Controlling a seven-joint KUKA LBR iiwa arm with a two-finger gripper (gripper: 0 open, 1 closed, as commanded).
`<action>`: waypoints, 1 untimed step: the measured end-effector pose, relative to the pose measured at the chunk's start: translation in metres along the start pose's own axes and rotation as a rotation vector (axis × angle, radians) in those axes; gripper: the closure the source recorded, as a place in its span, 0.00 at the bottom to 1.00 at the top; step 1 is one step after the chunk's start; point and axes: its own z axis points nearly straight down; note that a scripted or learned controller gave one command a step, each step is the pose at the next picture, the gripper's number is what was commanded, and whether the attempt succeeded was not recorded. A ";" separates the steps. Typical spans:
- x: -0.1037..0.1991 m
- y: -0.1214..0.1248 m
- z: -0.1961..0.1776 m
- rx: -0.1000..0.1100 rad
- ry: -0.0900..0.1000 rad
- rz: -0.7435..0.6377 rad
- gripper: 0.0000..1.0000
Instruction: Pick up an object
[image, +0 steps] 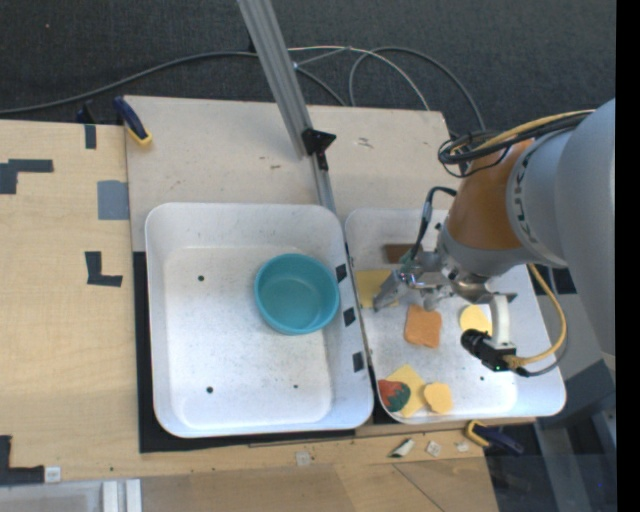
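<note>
The gripper hangs low over the right bin, near that bin's left wall, and from this slanted view it cannot be told how it is set, nor is anything seen caught in it. The nearest candidate is the orange block, which lies on the bin floor just below and slightly to the right of the gripper in the picture, that is, toward the near edge of the bench. A pale yellow flat piece lies just to the gripper's left, against the wall. The block looks roughly square, so its long axis matters little; the coming move probably needs a short shift toward the near edge and then a descent. The blue bowl sits in the left bin, well apart
</note>
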 end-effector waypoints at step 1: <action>-0.001 0.002 0.021 -0.010 -0.003 0.000 0.00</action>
